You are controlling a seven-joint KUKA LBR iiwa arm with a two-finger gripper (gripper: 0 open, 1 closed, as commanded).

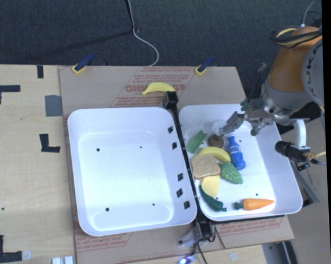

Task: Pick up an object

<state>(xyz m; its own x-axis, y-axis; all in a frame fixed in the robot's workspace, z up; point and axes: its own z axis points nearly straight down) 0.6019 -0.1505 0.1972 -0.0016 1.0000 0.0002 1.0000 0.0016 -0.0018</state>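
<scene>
Carrot [255, 204] lying nearest in right bin [279, 173], smooth plastic toys crowding beside it, bread slice [205, 166], bumpy green grapes [231, 173], blue bottle [235, 154], banana [212, 152], gripper [243, 126] hovering spread open above them, another banana [159, 88] resting beyond on cardboard [126, 87]

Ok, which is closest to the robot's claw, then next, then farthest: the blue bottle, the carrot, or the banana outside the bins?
From the gripper:
1. Blue bottle, just below it in the right bin.
2. Carrot, at that bin's front edge.
3. Banana, on the cardboard behind the bins.
</scene>
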